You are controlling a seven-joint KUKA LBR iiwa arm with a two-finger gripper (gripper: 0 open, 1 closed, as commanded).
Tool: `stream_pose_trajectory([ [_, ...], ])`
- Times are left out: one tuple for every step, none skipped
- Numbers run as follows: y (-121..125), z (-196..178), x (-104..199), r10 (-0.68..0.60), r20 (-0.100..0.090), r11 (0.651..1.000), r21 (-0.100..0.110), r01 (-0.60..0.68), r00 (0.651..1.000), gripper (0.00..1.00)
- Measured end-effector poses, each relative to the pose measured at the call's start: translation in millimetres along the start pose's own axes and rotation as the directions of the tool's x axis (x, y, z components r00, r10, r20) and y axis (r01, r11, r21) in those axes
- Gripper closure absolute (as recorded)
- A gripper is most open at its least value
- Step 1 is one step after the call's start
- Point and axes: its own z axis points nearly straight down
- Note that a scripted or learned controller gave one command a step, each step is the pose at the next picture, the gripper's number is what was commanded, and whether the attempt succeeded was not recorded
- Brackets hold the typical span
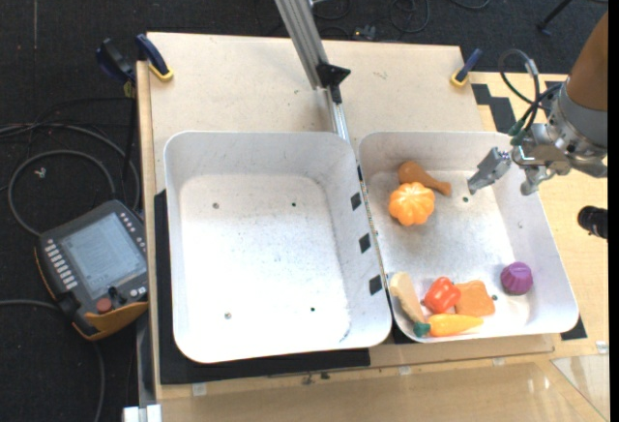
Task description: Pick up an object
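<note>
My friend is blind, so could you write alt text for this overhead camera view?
A robot arm's end effector, open and holding nothing, hovers over the right bin, which contains a small pumpkin, a red pepper, a carrot and a purple ball. The left bin sits beside it.

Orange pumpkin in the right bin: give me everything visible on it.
The orange pumpkin is a small, round, ribbed toy, plastic by its look, with a slight sheen. It sits in the upper half of the right bin, near the left wall. A brownish-orange piece lies just behind it, touching or nearly so. The gripper is off to its right, apart from it, fingers spread with nothing between them.
</note>
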Motion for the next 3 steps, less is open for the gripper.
stream_pose_trajectory([
  [1, -2, 0, 0.0, 0.001, 1.0, -0.005, 0.0, 1.0, 0.0],
  [4, 60, -4, 0.003, 0.0, 1.0, 0.002, -0.003, 1.0, 0.0],
  [9, 116, 5, 0.0, 0.0, 1.0, 0.001, 0.0, 1.0, 0.0],
])
